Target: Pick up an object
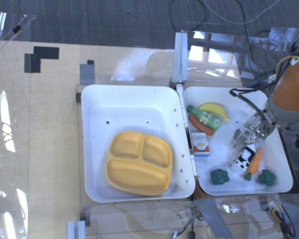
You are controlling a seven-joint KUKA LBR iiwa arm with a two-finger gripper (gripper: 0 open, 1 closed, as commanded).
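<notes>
No legible txt; small carton [201, 144] label prob too blurry.

Open floor mid-bin between juice carton [201, 144] and cow toy [243, 159].

The black-and-white cow toy [243, 159] lay just below the gripper [246, 135], with the orange carrot [254, 163] leaning against its right side. A dark green broccoli [219, 176] sat lower and to the left, another one [266, 177] lower right. The green bottle [205, 118], yellow banana [214, 110] and red sausage [200, 125] lay up-left of the gripper, the small carton [201, 144] further left.
</notes>
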